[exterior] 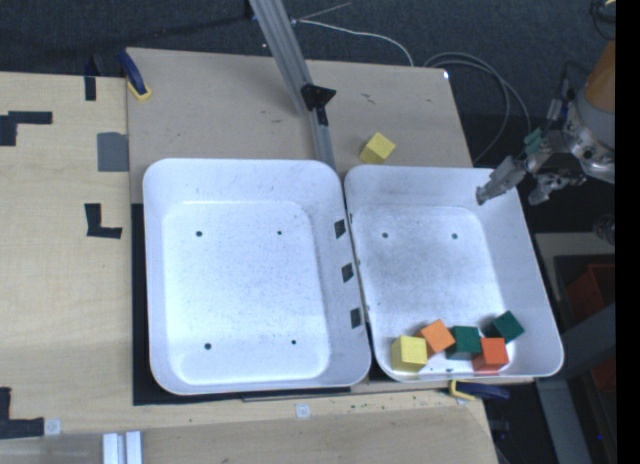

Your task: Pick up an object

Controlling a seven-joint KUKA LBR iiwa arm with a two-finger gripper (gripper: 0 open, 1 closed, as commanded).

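Camera view: two bins (160,252), six blocks (455,342).

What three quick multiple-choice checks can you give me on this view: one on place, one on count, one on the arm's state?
1. Where do the blocks in the right bin lie?
A. along its far edge
B. in its near corner
C. spread over its middle

2. How many yellow blocks show in all?
A. one
B. two
C. three

3. Where is the gripper now?
A. at the right bin's far right rim, away from the blocks
B. down among the blocks
C. over the left bin

Answers:
1. B: the yellow block, orange block, two green blocks and red-orange block crowd together at the near edge.
2. B: one sits in the bin, and another yellow block lies on the bench beyond both bins.
3. A: it hangs by the far right rim, with the cluster at the opposite end.
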